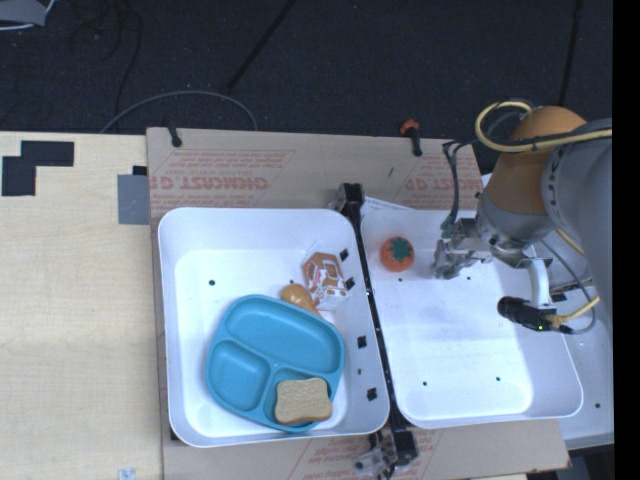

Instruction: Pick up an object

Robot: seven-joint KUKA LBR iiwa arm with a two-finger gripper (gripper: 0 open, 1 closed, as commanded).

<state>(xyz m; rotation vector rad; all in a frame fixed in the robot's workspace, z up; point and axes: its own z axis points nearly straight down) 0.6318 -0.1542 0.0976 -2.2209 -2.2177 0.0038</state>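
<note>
Now we see the arm reaching in from the right, over the far part of the right bin. Its gripper hangs low near the far wall of this bin. Its metal parts blur together against the white floor, so we cannot tell whether the claw is wide or narrow. We see nothing between its tips.

Just to the left of the gripper, and apart from it, lies a small orange ball with a green top, perhaps a toy fruit. It rests on the floor of the right bin, close to the divider between the two bins.

On the other side of the divider, the left bin holds more things. A blue tray with three compartments lies in its near half, a little tilted against the bin floor. A tan slice of toy bread sits in the near right compartment of the tray. Beyond the tray's far edge lies a small orange-yellow object, touching the tray's rim. Beside it, nearer to the divider, lies a brown and white patterned piece; we think it is a toy pastry, but the view is too coarse to be sure.

Both bins stand on a cardboard sheet with red print.
</note>
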